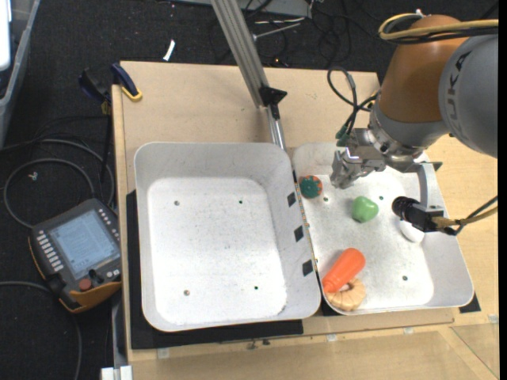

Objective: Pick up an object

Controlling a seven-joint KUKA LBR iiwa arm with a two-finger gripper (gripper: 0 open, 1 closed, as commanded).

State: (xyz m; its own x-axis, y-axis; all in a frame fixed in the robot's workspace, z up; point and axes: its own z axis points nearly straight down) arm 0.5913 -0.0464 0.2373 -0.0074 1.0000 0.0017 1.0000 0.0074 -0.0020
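1. Camera view: the gripper (345,174) hangs over the back of the right bin (444,291); whether its claw is spread or pressed together cannot be told.
2. Just left of it lies a small green-and-red ball (310,186).
3. A round green object (365,209) sits near the bin's middle.
4. An orange carrot (344,267) rests at the front, touching a tan ring (351,295).
5. The left bin (158,165) adjoins.
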